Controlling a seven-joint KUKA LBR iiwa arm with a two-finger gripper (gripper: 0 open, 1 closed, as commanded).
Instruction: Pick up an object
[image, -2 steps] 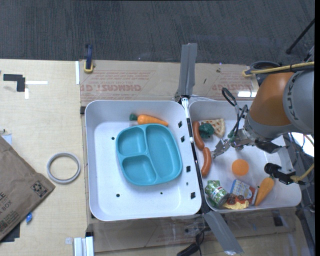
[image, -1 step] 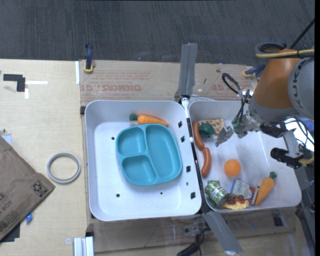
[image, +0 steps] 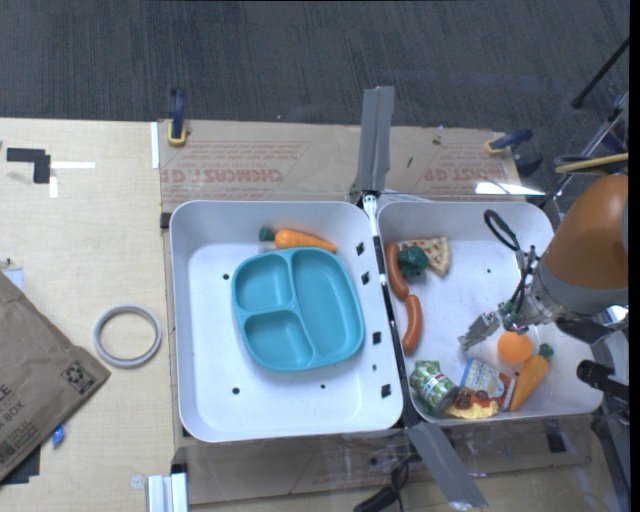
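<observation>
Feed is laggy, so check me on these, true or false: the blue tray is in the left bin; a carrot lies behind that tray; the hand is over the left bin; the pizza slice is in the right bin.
1. The blue tray sits in the left bin: true.
2. A carrot lies behind that tray: true.
3. The hand is over the left bin: false, it is over the right bin, beside the orange.
4. The pizza slice is in the right bin: true.

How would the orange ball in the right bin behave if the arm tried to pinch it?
The ball looks round and smooth, so it would probably roll or squirt sideways. The carrot lying against it may check its roll that way. It looks like toy food, likely light.
</observation>
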